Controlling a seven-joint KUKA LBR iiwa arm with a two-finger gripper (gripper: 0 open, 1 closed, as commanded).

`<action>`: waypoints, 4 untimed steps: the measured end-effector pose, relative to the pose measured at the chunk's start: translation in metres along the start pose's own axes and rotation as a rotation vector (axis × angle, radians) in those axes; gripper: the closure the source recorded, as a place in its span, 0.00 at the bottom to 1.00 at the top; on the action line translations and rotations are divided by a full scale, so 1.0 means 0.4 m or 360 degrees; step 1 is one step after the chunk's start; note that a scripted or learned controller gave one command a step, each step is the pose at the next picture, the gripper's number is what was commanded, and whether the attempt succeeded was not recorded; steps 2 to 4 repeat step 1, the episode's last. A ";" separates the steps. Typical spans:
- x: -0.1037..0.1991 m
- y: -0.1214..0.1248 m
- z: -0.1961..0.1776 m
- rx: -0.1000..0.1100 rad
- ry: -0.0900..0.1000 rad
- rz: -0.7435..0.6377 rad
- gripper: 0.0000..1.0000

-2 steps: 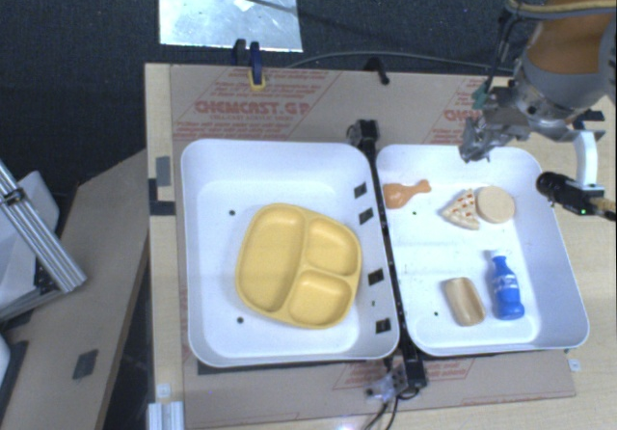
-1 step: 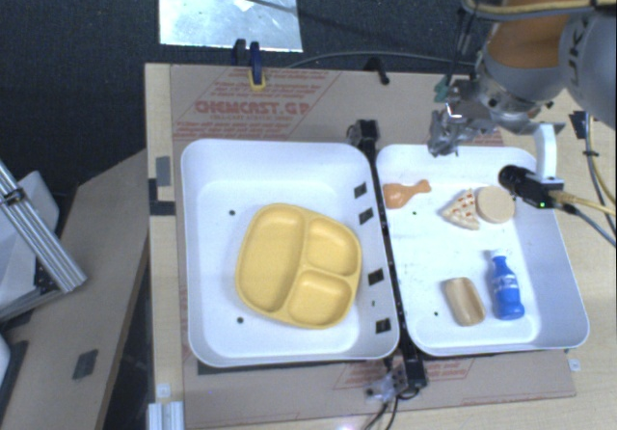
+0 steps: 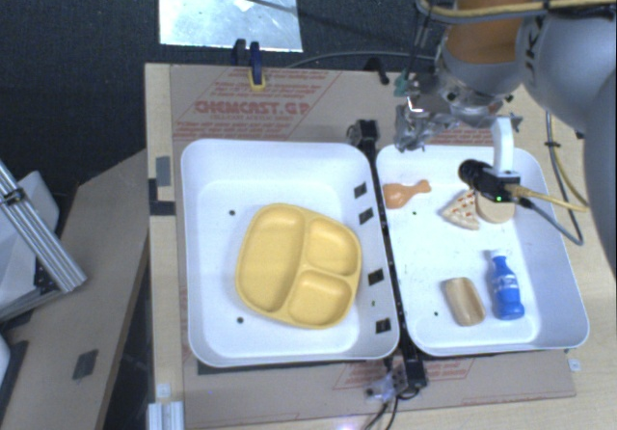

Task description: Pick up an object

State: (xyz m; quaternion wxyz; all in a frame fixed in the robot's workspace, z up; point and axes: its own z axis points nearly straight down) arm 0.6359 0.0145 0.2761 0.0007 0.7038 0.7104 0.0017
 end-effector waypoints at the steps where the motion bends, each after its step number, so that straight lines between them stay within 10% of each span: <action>1: 0.136 0.000 0.048 0.0006 0.0001 -0.0001 1.00; 4: 0.136 0.000 0.048 0.0006 0.0001 -0.0001 1.00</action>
